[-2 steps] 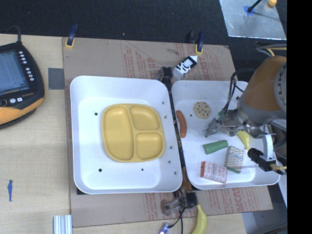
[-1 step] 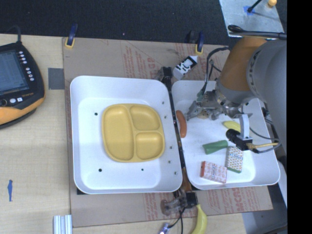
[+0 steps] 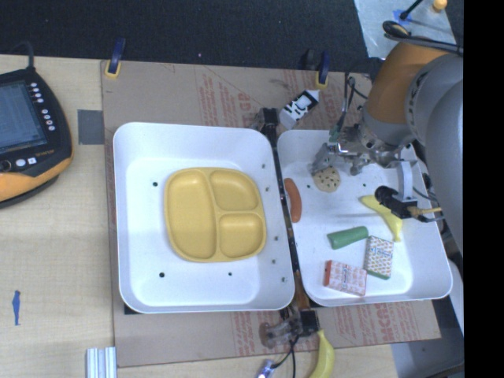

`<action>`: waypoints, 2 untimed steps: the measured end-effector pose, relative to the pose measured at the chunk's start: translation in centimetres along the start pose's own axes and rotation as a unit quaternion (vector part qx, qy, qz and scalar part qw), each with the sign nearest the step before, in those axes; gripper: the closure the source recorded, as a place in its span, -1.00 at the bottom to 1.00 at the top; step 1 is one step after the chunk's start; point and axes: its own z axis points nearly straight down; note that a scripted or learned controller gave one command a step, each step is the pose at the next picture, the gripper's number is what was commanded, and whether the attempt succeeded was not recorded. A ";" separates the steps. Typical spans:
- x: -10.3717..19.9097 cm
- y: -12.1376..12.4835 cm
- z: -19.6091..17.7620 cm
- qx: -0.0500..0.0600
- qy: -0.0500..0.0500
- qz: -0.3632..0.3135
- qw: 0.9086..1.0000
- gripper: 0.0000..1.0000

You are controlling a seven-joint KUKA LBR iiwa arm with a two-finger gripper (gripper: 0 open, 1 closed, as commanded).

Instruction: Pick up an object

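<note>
My gripper [image 3: 324, 162] hangs over the far part of the right bin [image 3: 309, 283], its tips just above a round tan cookie [image 3: 326, 180]. Whether anything sits between the tips cannot be made out. Further items lie in the same bin: an orange-red sausage [image 3: 294, 198] along the left wall, a yellow banana [image 3: 383, 214] at the right, a green block [image 3: 347, 237] in the middle, and two small packets, one red-and-white [image 3: 344, 277] and one pale with red print [image 3: 379, 257], near the front.
The left bin [image 3: 142, 290] holds a yellow divided plate [image 3: 214, 213]. A control pendant [image 3: 27, 132] lies at the bench's left edge. A black-and-white tag [image 3: 298, 107] lies behind the bins, and another banana [image 3: 321, 356] lies in front. The arm [image 3: 409, 85] covers the right bin's far right corner.
</note>
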 end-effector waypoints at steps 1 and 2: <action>2.7 0.0 -3.9 -0.001 0.000 0.000 1.000 -1.00; 3.0 0.0 -1.5 0.001 0.000 -0.001 1.000 -1.00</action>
